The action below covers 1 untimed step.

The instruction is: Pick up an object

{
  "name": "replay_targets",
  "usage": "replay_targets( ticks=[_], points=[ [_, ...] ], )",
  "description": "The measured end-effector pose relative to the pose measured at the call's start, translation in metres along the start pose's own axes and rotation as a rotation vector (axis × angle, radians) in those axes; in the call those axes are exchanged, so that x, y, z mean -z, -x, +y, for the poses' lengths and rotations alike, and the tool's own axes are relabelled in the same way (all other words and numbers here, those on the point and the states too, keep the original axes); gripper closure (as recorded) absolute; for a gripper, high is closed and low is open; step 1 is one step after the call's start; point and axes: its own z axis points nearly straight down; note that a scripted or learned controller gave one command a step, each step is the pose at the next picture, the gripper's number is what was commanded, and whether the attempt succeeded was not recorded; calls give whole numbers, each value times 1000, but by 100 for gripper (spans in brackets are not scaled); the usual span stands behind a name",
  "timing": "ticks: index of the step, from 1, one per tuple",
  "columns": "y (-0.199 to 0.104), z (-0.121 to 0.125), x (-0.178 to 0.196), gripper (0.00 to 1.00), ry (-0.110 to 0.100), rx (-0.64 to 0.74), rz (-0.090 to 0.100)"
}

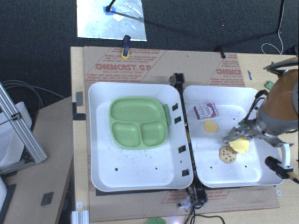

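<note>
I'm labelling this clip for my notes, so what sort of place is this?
Probably a robotics lab grasping bench: a grey arm reaches over two white bins, holding play items like a green divided plate and a cookie.

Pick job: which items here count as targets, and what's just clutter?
In play, right bin:
- gripper
- yellow piece at the gripper
- cookie
- small yellow disc
- pink-striped packet

Lying about:
- green divided tray in the left bin
- yellow clamp
- foil sheet
</note>
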Motion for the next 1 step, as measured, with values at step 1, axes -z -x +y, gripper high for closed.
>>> replay_targets(
  ticks=[1],
  points=[
    [-108, -29, 97, 100, 4, 14, 5]
  ],
)
